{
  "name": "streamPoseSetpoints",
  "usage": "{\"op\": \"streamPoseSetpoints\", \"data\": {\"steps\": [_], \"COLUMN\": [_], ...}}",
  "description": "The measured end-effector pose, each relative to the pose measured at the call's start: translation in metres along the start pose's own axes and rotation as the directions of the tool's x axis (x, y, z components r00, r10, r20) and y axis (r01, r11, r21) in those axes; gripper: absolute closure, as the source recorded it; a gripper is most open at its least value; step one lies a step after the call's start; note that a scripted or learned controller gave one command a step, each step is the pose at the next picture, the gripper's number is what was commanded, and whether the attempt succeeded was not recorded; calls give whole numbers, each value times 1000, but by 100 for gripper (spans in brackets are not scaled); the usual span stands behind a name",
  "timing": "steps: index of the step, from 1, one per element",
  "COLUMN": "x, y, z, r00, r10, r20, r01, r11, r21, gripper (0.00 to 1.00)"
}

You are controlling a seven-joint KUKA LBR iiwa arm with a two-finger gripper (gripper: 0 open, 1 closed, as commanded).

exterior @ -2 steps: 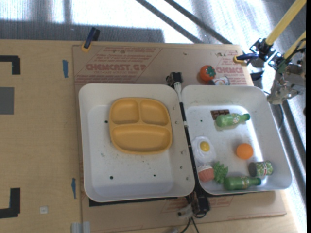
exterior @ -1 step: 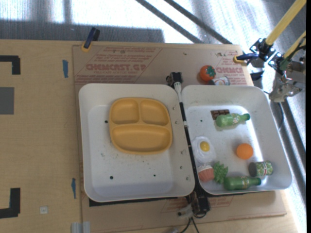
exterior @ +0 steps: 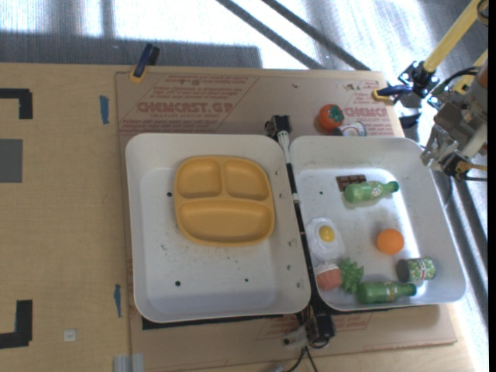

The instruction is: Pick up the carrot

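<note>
- Well, the carrot lies in the right bin, near its front edge and close to the wall next to the left bin.
- Its short orange-red body points to the left, and its green leafy top points to the right, touching or almost touching a lying green bottle. A toy fried egg lies just behind it.
- I judge it to be a small toy: light, stiff, a little smooth, and not fragile. It may roll or slip away if I press it on one side only.
- I think the best place to hold it is across the thick body, away from the leaves. The bin wall and the bottle leave little room there.
- My jaws hang at the end of my arm, over the far right rim of the right bin and well apart from the carrot.
- I cannot tell if my jaws are released or clenched. I see nothing between them.
</note>
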State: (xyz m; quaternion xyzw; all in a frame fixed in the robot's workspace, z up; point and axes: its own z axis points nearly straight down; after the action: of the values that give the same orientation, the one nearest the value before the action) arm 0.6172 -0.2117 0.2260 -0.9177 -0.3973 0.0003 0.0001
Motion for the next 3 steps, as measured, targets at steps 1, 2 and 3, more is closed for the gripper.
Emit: {"op": "streamPoseSetpoints", "data": {"steps": [1, 2, 3], "x": [2, -4, -3], "y": [10, 12, 13], "z": [-30, -21, -31], "r00": [890, 819, 822], "r10": [456, 574, 569], "r20": [0, 2, 2], "r01": [-456, -574, -569], "r11": [890, 819, 822], "r21": [0, 3, 2], "gripper": [100, 100, 100]}}
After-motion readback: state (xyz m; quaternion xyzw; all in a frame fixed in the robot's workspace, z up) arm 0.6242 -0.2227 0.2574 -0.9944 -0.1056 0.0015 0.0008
